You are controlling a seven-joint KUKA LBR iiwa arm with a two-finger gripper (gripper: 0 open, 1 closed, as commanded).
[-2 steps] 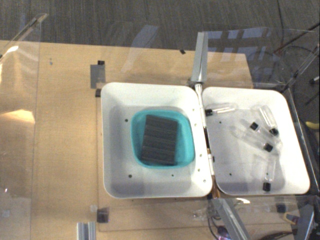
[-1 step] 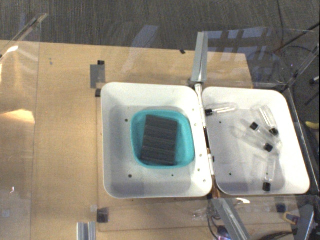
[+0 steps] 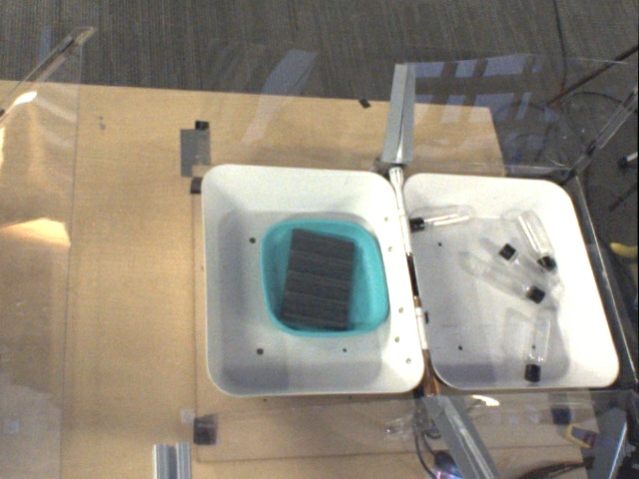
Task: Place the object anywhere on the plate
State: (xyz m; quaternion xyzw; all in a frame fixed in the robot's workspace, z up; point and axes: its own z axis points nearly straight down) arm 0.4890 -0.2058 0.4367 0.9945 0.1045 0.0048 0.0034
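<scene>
dark ridged block (image 3: pixel 319 279) found lying flat on the teal plate (image 3: pixel 371 267) in the left bin (image 3: pixel 230 267), well inside the rim, so judged best left undisturbed, any retreat straight upward; pincer opening and load: cannot tell.

Can't read a single word, number or logo anywhere here. Nothing printed on the ridged dark block (image 3: pixel 319 279), the teal plate (image 3: pixel 371 292) under it, or the white bin (image 3: pixel 225 267) walls, at least nothing that resolves. Same for the clear black-capped tubes (image 3: pixel 527 257) in the right bin (image 3: pixel 589 297), way too small and blurry to show any label.
</scene>
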